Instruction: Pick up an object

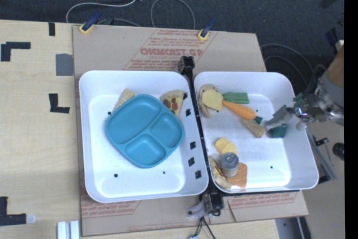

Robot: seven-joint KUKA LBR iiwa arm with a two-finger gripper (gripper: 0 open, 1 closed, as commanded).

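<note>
Your gripper point(278, 120) sits over the right bin point(282, 82) — finger state unreadable — beside the carrot point(239, 109).

Blue tray point(145, 130) covers most of a pizza slice point(174, 101) and a tan piece point(124, 99) behind it. Arm point(334, 87) cut off at right edge. Gripper point(278, 120) blurred; teal item point(277, 131) beside it unidentifiable. Grey cap point(229, 161) hides the food pile point(230, 173) beneath.

2 white bins point(89, 120) sit side by side. 1 blue divided plate point(145, 130), 1 toy carrot point(239, 109), 1 pizza slice point(174, 101), 2 clamps point(89, 24).
</note>
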